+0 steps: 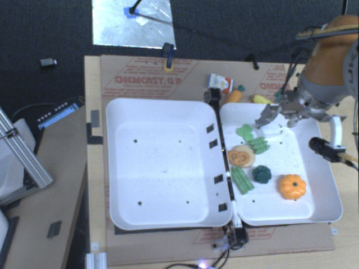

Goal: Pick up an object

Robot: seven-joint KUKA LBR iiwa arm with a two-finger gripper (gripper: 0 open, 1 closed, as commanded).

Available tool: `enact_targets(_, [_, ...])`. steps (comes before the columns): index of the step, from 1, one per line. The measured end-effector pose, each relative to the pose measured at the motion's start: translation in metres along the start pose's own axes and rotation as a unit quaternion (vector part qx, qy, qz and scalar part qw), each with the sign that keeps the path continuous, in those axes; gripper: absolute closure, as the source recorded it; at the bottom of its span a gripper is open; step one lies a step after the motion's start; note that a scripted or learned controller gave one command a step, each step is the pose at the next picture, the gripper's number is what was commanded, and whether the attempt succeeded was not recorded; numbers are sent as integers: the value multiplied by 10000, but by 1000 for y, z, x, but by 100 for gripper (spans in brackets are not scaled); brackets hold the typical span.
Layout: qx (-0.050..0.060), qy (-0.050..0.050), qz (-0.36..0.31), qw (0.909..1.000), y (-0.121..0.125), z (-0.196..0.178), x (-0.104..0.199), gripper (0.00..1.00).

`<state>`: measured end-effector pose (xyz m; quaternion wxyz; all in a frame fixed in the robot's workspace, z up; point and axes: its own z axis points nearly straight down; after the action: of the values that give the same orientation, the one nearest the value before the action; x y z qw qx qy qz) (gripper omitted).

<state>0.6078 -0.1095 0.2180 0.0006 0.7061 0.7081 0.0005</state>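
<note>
Arm (331, 60) overhangs the right bin's (325, 206) far side; jaw state I cannot tell. Pumpkin (292, 186) sits nearest that bin's front wall, clear of the broccoli (261, 174) and pretzel (242, 157): probably the easiest pick, if gripped squarely across.

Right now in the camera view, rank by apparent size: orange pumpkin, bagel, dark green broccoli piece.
1. orange pumpkin, largest.
2. bagel, close to the pumpkin, so this ranking is unsure.
3. dark green broccoli piece, clearly smallest.
All lie in the right bin.
</note>
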Motion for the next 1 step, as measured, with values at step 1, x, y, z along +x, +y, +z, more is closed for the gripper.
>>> enact_targets(1, [42, 13, -12, 10000, -1, 126, 17, 0])
